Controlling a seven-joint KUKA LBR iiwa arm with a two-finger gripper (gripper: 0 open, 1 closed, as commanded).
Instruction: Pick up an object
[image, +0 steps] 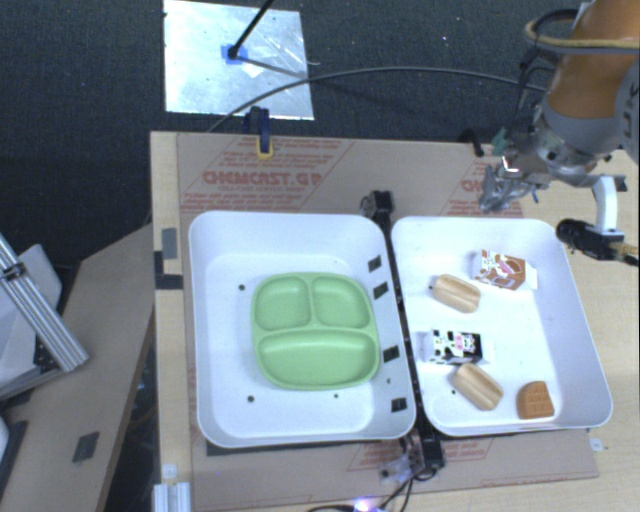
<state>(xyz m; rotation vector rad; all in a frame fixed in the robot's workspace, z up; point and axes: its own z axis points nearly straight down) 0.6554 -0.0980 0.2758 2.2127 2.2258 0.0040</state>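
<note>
The right bin (570, 330) holds several small items: a red and white carton (501, 270), a tan bread roll (455, 292), a black and white carton (457, 346), a second tan roll (476, 386) and an orange-brown biscuit (535, 400). My gripper (496, 196) hangs above the bin's far edge, behind and above the red and white carton, with nothing seen between its fingers.
The left bin (225, 300) holds a green divided plate (315, 330). Black clips run along the seam between the bins. The grey and orange arm (585, 90) fills the top right corner. A metal rail (40, 310) stands off the bench at far left.
</note>
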